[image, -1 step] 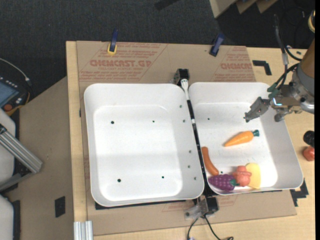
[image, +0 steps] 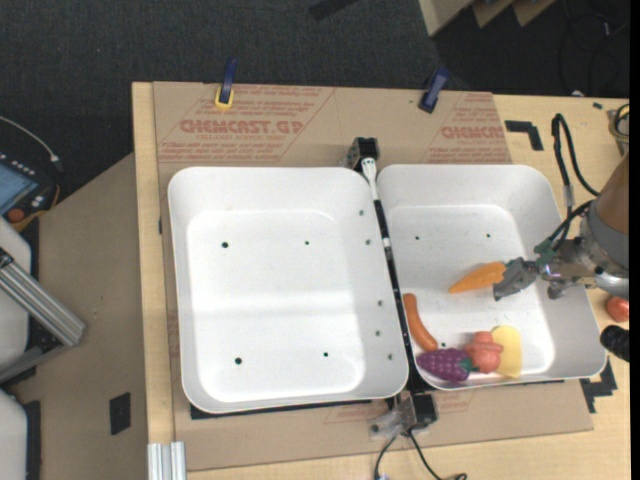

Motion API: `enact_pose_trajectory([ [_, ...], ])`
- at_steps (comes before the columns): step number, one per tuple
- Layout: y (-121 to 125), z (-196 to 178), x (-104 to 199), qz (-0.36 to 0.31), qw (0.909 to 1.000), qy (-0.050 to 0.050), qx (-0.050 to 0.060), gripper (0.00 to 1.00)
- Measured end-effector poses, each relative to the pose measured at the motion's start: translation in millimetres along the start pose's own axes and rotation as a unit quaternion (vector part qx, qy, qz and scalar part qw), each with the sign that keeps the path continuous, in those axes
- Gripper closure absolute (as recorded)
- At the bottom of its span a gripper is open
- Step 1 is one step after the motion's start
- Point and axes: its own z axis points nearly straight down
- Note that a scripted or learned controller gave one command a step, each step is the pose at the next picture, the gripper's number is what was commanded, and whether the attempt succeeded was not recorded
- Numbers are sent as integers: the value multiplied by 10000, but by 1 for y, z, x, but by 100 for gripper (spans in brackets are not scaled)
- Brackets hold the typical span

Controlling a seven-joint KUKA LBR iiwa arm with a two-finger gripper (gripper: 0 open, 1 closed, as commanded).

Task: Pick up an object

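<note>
A desk (image: 330,128) covered with printed brown cardboard is seen from above at a slant. Two shallow white bins are set on it side by side. The left bin (image: 200,208) is nearer the desk's left edge, the right bin (image: 440,183) nearer its right edge, and their inner rims are touching along a dark seam. Two blue clamps (image: 227,85) are fixed at the desk's far edge.

In the right bin, a toy carrot (image: 478,277) is laid on the floor, about midway between the far and near walls, its tip pointed left. The claw (image: 512,281) is reached in from the right edge of the bin, low over the floor, with its dark fingers (image: 517,273) at the carrot's thick end. Whether the fingers are closed on the carrot or merely beside it cannot be told.

Along the near wall of the same bin, other toys are gathered: an orange sausage (image: 418,322) by the inner rim, purple grapes (image: 445,365), a pink piece (image: 486,350), and a yellow piece (image: 509,351), the last three touching one another.
</note>
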Motion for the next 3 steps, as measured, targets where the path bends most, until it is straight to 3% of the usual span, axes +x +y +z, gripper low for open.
enact_pose_trajectory([
  [1, -5, 90, -49, -36, 10000, -7, -74, 0],
  [2, -7, 101, -5, -44, 10000, 17, -40, 0],
  [3, -7, 89, -9, -20, 10000, -7, -65, 100],
])
